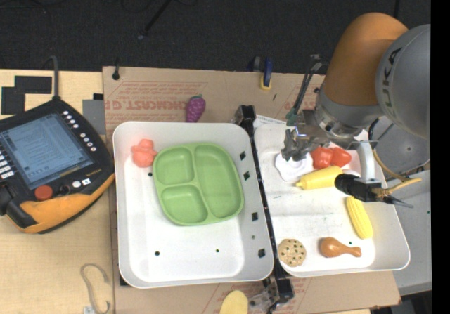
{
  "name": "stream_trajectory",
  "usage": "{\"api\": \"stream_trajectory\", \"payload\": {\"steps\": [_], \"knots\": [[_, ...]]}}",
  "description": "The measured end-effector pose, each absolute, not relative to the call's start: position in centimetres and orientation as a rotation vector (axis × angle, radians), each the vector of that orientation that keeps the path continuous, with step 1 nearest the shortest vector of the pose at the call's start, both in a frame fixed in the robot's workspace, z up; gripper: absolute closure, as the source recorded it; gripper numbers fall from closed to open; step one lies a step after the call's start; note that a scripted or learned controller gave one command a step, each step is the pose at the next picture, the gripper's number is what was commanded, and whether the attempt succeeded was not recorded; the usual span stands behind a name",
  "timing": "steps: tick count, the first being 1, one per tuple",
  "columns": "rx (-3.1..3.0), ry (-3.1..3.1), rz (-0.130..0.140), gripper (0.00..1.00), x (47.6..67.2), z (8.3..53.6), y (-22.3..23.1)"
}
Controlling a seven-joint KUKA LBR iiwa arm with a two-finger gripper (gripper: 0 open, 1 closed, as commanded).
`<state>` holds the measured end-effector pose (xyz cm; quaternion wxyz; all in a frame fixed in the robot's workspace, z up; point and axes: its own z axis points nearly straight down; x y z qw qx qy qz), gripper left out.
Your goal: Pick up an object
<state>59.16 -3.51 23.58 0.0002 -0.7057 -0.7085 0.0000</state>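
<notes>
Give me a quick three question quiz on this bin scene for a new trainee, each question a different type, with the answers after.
1. True or false: the green divided plate lies in the left bin.
2. Which lies nearest the gripper? A: cookie B: white object C: chicken drumstick
3. Fill in: beside the plate, by the left bin's wall, lies a ___ toy.

Key: 1 true; 2 B; 3 pink.
</notes>
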Motion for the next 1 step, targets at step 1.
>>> {"api": "stream_trajectory", "payload": {"steps": [1], "knots": [[-2.22, -2.22, 0.004, 1.0, 58.8, 22.7, -4.2]]}}
